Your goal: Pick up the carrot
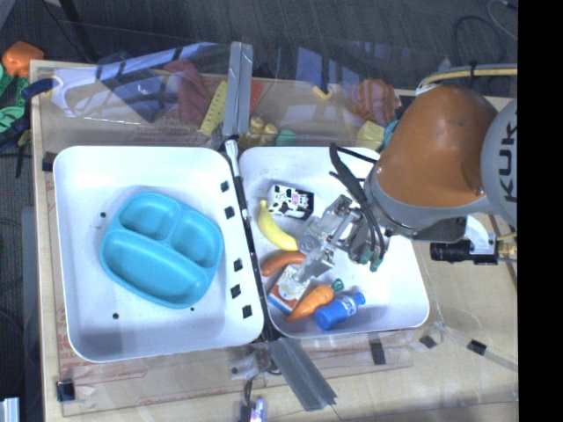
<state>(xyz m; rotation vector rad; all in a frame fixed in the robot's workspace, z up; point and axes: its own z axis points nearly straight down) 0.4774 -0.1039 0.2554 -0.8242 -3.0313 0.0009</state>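
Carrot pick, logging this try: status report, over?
Hand low in right bin, above carrot. Carrot lies loose in the bin, not gripped. Blue bottle touching it, sausage and banana close by.

We see a pale bench [457,323] carrying two shallow white bins side by side, the left bin [75,236] at frame left and the right bin [405,280] at centre right, their inner rims touching along a seam with black clips. Black tape marks [476,347] lie on the bench at lower right.
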